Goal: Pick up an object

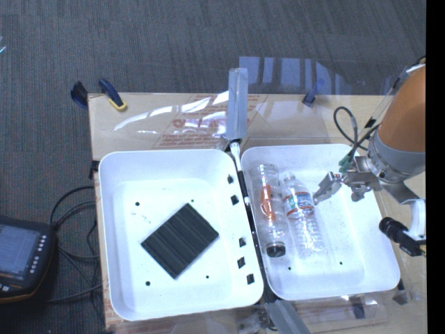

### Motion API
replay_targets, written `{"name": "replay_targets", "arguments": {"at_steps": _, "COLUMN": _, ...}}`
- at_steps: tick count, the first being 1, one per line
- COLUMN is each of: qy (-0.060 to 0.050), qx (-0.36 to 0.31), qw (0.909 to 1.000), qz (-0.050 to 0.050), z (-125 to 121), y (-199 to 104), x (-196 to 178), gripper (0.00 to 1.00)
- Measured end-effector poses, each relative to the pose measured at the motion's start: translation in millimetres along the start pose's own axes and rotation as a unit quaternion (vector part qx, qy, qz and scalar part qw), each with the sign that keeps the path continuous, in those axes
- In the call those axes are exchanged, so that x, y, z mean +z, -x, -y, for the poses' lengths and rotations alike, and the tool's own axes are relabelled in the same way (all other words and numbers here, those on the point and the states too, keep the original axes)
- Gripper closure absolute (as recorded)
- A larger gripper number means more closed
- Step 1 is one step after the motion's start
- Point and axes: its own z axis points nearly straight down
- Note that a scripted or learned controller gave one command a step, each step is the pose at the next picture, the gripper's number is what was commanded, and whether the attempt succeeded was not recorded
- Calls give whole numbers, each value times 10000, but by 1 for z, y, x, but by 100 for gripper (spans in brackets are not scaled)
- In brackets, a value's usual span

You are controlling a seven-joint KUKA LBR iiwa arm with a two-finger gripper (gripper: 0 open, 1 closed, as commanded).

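Camera view: right bin [348,273] holds two bottles [288,211].

blue clamps [111,94], handheld pendant [22,256], grey carpet [139,33]

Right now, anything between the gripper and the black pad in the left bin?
Yes, in the camera view: two clear bottles lying side by side in the right bin, then the bins' adjoining rims, between gripper and pad.
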Motion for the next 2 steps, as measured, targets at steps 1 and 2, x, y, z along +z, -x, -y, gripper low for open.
{"name": "replay_targets", "arguments": {"at_steps": 1, "qy": 18, "qx": -773, "qw": 9970, "qz": 3, "z": -29, "y": 17, "x": 119, "gripper": 0}}
{"name": "replay_targets", "arguments": {"at_steps": 2, "qy": 34, "qx": -1202, "qw": 9927, "qz": 11, "z": -77, "y": 47, "x": 137, "gripper": 0}}
